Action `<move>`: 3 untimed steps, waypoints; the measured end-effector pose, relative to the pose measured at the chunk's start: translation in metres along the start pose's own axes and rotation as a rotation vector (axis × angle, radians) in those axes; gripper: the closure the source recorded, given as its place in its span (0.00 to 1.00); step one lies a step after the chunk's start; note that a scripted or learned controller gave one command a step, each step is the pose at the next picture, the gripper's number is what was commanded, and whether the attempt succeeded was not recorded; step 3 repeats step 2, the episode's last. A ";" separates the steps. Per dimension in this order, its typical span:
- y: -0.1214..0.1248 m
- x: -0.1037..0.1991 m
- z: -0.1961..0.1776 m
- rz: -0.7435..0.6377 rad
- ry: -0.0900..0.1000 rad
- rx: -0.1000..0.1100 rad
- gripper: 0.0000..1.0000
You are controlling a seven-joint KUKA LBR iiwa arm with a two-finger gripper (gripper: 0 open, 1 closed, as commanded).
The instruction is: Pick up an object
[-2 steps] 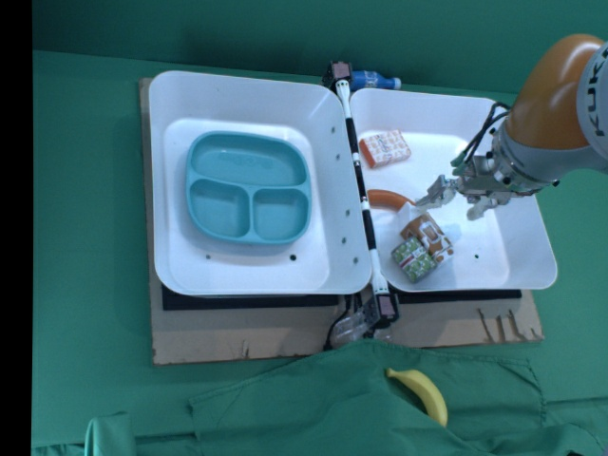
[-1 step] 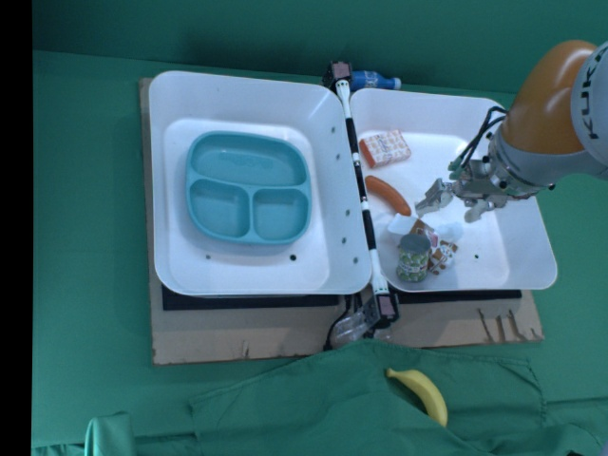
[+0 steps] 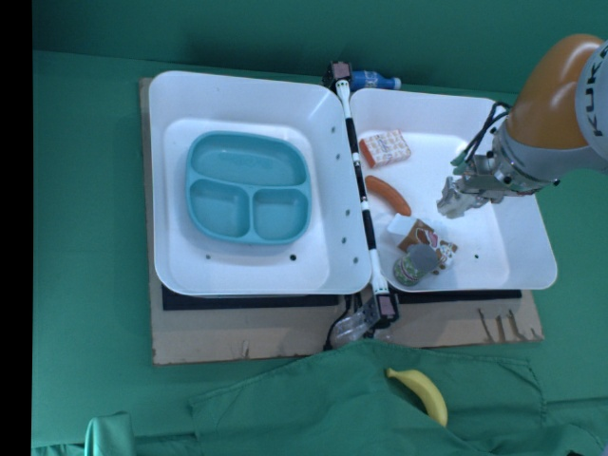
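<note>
In the right bin [image 3: 518, 245] lie an orange sausage [image 3: 388, 195], a small orange-and-white carton [image 3: 385, 147], a brown snack packet [image 3: 426, 239] and a small round can [image 3: 412, 266] near the front edge. My gripper [image 3: 459, 200] hangs over the middle of this bin, to the right of the sausage and above the packet. Nothing shows between its fingers. The grey arm with its orange band comes in from the upper right.
The left bin [image 3: 180, 103] holds a teal divided plate [image 3: 249, 186]. A blue bottle [image 3: 372, 81] lies behind the bins at the divider. A banana [image 3: 421, 391] rests on green cloth in front of the bench. Clamps sit at both ends of the divider.
</note>
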State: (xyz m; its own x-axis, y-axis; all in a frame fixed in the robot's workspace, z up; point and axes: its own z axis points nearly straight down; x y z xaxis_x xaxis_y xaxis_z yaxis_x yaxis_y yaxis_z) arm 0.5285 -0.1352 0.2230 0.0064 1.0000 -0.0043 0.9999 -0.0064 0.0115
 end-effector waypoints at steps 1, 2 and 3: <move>-0.008 -0.001 -0.055 -0.004 0.001 0.001 1.00; -0.005 0.008 -0.106 -0.005 0.001 0.001 1.00; -0.005 0.008 -0.106 -0.005 0.001 0.001 1.00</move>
